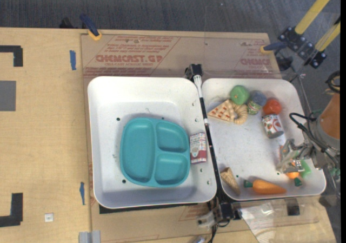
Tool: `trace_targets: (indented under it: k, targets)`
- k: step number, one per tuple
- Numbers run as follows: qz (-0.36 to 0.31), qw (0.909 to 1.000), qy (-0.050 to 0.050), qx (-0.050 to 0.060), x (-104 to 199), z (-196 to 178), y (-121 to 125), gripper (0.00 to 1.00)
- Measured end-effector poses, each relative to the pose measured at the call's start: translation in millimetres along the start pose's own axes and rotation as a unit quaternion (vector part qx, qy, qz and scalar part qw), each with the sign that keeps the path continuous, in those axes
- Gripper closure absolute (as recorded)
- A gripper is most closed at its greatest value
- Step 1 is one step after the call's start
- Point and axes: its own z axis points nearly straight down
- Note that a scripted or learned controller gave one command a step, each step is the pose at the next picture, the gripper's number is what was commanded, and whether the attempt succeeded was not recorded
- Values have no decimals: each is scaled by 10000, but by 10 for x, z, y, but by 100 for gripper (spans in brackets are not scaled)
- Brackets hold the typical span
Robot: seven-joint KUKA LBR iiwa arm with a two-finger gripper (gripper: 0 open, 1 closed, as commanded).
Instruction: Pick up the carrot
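The carrot (267, 186) is lying flat near the front edge of the right bin (243, 144), with its long axis running pretty much left to right along that front wall. The green stem end is pointing left, toward a tan wedge-shaped thing (230, 179) sitting just beside it, and the orange tip is pointing right and tilting a touch toward the front.

The gripper (294, 162) is reaching in from the right and hanging over the bin's right front corner, just above and to the right of the carrot's tip. There's too much clutter of cables and small orange and green bits around it to make out the fingers, so whether they're spread or closed can't be told, and nothing is clearly sitting between them.

Up at the back of the same bin, a green apple (239, 94), a waffle piece (226, 111) and a small can (273, 125) are bunching together. The left bin (102, 128) is carrying a teal divided plate (155, 151) and a small packet (198, 147) beside it.
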Motion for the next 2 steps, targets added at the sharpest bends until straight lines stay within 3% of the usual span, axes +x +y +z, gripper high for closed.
trace_targets:
  k: [1,2]
  targets:
    - [1469,9892,11,11,-301,0,449,100]
    - [2306,9730,124,-16,17,-308,976,100]
